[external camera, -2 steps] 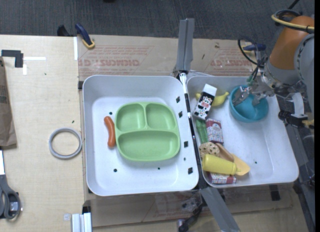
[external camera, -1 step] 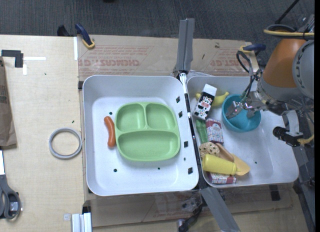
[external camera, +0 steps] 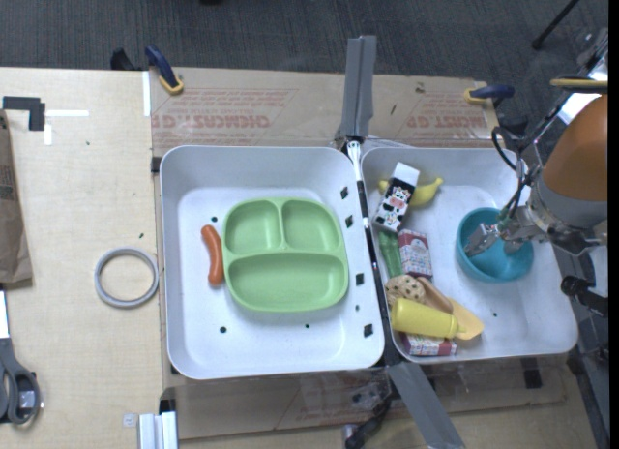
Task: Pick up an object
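Blue bowl (external camera: 495, 252) sits in the right bin (external camera: 542, 336), toward its right side, upright, apart from the clutter along the bin's left wall. Gripper (external camera: 484, 239) hangs over the bowl's left inner side, tips down inside or just above the cavity; can't tell if it's open or closed, too small and blurred. Nothing seen gripped.

Handling, as a guess: looks like a small hard plastic bowl, light, stiff, smooth and a bit slippery, not fragile. Best hold is the rim wall, one finger inside, one outside; a pinch on the curved wall could slip or tip the bowl. No handle seen.

Other candidates in the same bin: cow-print carton (external camera: 391, 207) leaning on a banana (external camera: 426, 188) near the top, red packet (external camera: 415, 252) below it, cookie (external camera: 406, 287), yellow bottle (external camera: 424, 318) lying on its side near the bottom left. All crowded, touching or overlapping, harder to isolate.

Left bin (external camera: 184, 331) holds a green divided plate (external camera: 286, 255) with an orange sausage (external camera: 212, 254) just beside its left edge. On the bench to the left, a tape ring (external camera: 127, 276), well apart from both bins.
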`<action>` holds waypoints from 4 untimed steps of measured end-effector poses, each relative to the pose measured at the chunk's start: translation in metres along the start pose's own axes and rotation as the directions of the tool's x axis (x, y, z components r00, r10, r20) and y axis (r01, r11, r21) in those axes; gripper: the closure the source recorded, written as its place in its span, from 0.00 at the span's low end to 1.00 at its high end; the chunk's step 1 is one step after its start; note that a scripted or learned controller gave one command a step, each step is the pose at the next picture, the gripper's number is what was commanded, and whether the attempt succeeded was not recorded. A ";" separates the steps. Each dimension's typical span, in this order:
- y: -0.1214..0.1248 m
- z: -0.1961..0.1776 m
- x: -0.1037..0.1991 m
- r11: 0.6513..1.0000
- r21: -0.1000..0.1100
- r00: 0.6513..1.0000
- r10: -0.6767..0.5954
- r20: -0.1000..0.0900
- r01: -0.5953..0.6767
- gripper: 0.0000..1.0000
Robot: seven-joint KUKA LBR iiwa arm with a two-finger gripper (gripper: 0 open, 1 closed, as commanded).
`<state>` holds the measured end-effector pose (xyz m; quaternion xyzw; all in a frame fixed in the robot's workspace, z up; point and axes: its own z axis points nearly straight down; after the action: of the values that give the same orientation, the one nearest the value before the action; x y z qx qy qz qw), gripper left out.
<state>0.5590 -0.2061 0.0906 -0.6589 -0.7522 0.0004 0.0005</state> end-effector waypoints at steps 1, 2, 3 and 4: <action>-0.034 -0.039 0.005 0.999 0.003 0.999 0.040 -0.002 -0.040 0.00; 0.022 -0.017 -0.015 0.982 -0.004 0.982 -0.189 -0.003 0.189 0.00; 0.101 -0.069 -0.006 0.911 -0.002 0.911 -0.412 0.002 0.412 0.00; 0.101 0.000 -0.005 0.951 -0.001 0.951 -0.309 0.000 0.309 0.00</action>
<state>0.6594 -0.1978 0.0901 -0.5332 -0.8460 0.0000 0.0001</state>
